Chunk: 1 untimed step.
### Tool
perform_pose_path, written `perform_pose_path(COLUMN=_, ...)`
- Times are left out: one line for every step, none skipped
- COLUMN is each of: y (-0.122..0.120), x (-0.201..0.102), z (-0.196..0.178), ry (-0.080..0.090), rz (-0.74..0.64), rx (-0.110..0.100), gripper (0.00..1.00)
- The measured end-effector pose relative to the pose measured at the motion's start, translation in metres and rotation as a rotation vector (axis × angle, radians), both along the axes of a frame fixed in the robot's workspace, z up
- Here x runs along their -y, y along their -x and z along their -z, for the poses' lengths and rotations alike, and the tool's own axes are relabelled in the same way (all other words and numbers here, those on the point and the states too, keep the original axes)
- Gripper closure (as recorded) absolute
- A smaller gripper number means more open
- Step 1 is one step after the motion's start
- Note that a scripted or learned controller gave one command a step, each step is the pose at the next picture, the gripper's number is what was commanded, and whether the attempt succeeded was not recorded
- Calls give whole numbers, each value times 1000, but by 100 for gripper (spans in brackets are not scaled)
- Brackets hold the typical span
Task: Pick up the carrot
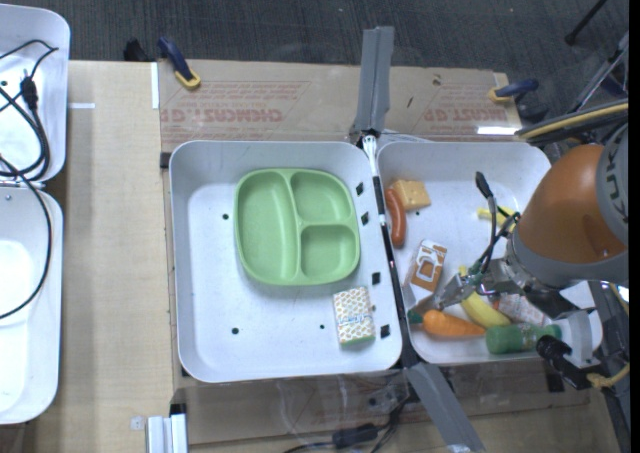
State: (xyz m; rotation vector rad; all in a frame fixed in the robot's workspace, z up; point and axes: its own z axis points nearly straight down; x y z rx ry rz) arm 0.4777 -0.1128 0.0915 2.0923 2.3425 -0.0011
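Where the two white bins meet on the tabletop [110, 241], we list the contents bin by bin. Left bin [200, 271]: one green divided plate [297, 226] near its middle; one speckled sponge block [354, 317] toward its near right corner. Right bin [440, 153]: one carrot [452, 325], orange with a green tip, lying along the near edge close to the near left corner; one yellow banana [484, 310] just beside it, on the side away from that corner; one green bottle [518, 339] by the near edge, further right; one orange-and-white carton [430, 265] near the middle; one sausage [397, 217] along the left edge; one tan wedge [409, 194] beside it toward the far edge. We record the gripper [462, 288] low over the near part of this bin, just above the carrot and banana; its fingers look slightly spread and pinch nothing we can make out.
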Motion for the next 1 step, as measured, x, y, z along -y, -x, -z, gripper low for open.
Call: perform_pose_path(y=0, x=-15, z=0, ry=-2, rz=-262, rx=-1, gripper=0)
